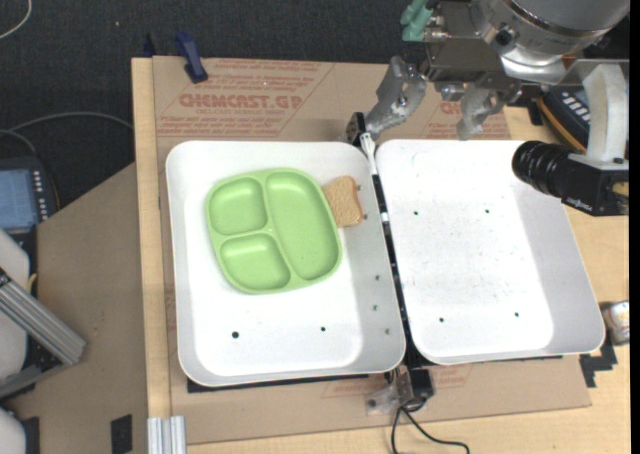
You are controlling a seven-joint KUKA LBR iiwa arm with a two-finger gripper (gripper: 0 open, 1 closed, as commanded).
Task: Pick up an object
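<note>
A green three-compartment plate (272, 230) lies in the left bin (200, 332), toward its back. A small tan, toast-like block (344, 201) rests against the plate's right rim, close to the bin's right wall. My gripper (435, 110) hangs above the back edge of the right bin (540, 322), near the divide between the two bins. Its fingers (396, 102) are spread apart and open, with nothing between them. The tan block is to the gripper's lower left, well apart from it.
A black cylindrical device (555, 174) juts over the right bin's back right corner. Brown cardboard (250, 92) lies under both bins, with a blue clip (190, 57) at its back left. Cables trail at the front edge (420, 422).
</note>
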